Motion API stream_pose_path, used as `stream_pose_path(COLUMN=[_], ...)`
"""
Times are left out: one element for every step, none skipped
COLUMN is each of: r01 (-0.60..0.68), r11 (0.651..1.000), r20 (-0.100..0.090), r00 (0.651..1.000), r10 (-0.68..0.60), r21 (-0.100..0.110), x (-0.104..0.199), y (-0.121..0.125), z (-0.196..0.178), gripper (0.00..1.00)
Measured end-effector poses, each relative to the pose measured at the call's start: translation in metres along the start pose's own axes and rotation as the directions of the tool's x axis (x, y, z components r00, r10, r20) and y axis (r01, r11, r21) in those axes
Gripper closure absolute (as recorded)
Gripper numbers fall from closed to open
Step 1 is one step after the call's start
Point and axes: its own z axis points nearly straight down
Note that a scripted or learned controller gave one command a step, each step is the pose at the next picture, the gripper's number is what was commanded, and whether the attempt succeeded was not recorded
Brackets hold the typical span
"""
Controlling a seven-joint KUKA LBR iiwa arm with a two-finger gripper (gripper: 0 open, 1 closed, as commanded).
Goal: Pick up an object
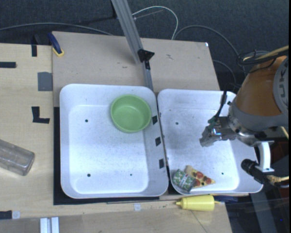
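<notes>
1. nearest to us, at the bottom edge of the frame, we see a yellow squeeze bottle lying on its side just outside the right bin, smooth plastic with a tapered nozzle
2. just above it, in the lower left corner of that bin, lies a crumpled snack packet, glossy, with green, red and orange print; we judge it the likeliest thing to pick, and it lies apart from the gripper
3. the gripper hangs over the middle of the right bin, towards the right of the frame; we cannot tell how its end stands, it is too dark and blurred
4. the left bin holds a round green bowl near its upper right corner, matte with a thick rim
5. both bins are shallow, white and finely speckled, with rounded corners
6. a clear ribbed tube lies on the wooden bench at the left of the frame
7. what could go wrong, in our judgement: the packet is pressed into the corner, so the bin wall may block a clean approach, and its slick, crinkled film may slip or fold away
</notes>
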Motion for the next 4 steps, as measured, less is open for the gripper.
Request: stream_pose_path(r01=[0.000,0.005,0.005,0.005], r11=[1.000,1.000,1.000,1.000], r20=[-0.001,-0.003,-0.002,-0.002], r00=[1.000,1.000,1.000,1.000], r10=[0.000,-0.005,-0.005,-0.005], r21=[0.003,0.006,0.007,0.007], x=[0.000,0.054,0.107,0.152], y=[0.001,0.025,0.038,0.048], z=[-0.029,-0.021,-0.009,-0.004], gripper=[1.00,1.00,1.00,1.00])
